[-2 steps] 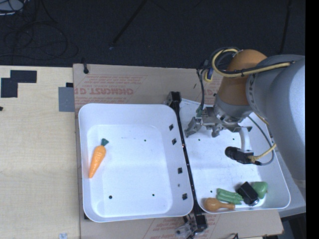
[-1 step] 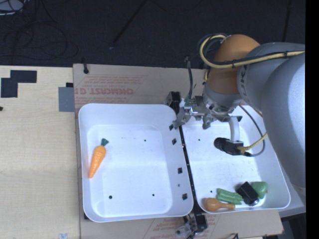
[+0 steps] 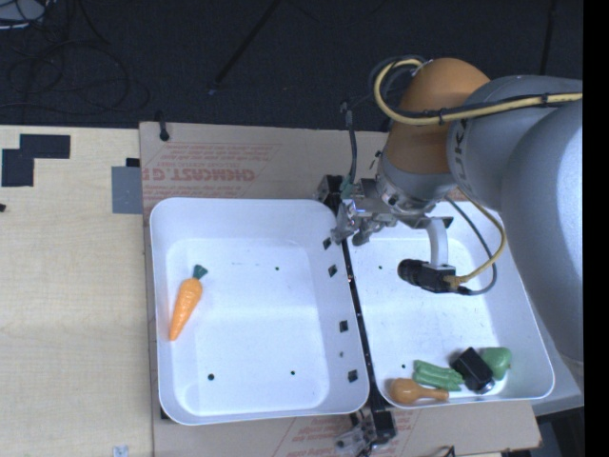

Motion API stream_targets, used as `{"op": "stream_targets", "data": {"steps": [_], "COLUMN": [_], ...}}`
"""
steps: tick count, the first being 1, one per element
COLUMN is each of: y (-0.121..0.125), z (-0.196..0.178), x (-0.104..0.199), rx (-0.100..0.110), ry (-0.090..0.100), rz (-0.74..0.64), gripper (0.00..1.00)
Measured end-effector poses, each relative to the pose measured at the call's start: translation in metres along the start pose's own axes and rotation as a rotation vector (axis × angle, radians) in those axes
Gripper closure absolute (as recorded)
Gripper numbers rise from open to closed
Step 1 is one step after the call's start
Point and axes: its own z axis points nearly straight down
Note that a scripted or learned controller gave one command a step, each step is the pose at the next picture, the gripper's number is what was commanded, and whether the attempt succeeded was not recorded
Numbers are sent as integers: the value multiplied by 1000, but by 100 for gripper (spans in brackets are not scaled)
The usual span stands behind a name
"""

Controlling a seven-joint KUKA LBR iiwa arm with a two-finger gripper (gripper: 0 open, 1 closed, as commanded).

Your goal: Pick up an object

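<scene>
An orange toy carrot (image 3: 186, 303) with a green top lies on the left side of the left bin (image 3: 247, 398). In the near corner of the right bin (image 3: 519, 284) sit a green pod (image 3: 438, 374), a black block (image 3: 473, 369), a green piece (image 3: 496, 358) and an orange gourd-shaped toy (image 3: 417, 391). My gripper (image 3: 354, 220) hangs at the far end of the divider between the two bins, well away from all of these. I see nothing held in it.
The arm's grey body and orange band (image 3: 433, 122) cover the far right of the right bin. A black connector with a cable (image 3: 426, 274) hangs over that bin's middle. Brown cardboard (image 3: 238, 165) lies under the bins, and the wooden bench (image 3: 67, 303) stretches to the left.
</scene>
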Motion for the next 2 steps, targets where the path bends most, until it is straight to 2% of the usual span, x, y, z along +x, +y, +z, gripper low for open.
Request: {"op": "stream_targets", "data": {"steps": [1, 2], "y": [-58, -53], "z": [-75, -85], "x": [12, 65], "rx": [-7, -4], "ry": [-40, -41], "rz": [16, 15], "gripper": [100, 100]}}
